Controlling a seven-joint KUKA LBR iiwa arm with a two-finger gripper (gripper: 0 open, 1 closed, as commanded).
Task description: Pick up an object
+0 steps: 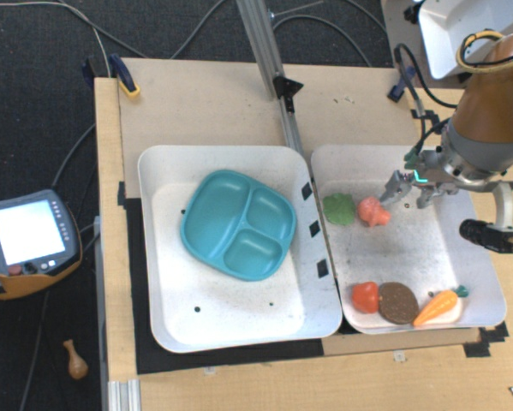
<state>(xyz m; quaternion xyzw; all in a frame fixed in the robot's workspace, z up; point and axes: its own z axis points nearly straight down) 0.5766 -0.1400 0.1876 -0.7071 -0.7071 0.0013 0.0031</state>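
The right bin [483,272] holds several toy foods. A pink lumpy piece [373,211] lies near its back left, with a green leafy piece [339,208] just to its left. Along the front edge sit a red tomato [366,296], a brown round patty [398,302] and an orange carrot [438,306]. My gripper [408,193] hangs over the back of this bin, just right of and slightly above the pink piece. Its fingers stand apart, open, with nothing between them.
The left bin [166,306] holds a teal divided plate [239,223]. A slanted metal post [269,50] rises behind the seam between the bins. A teach pendant [25,242] lies off the bench at the left, and cables run across the floor behind.
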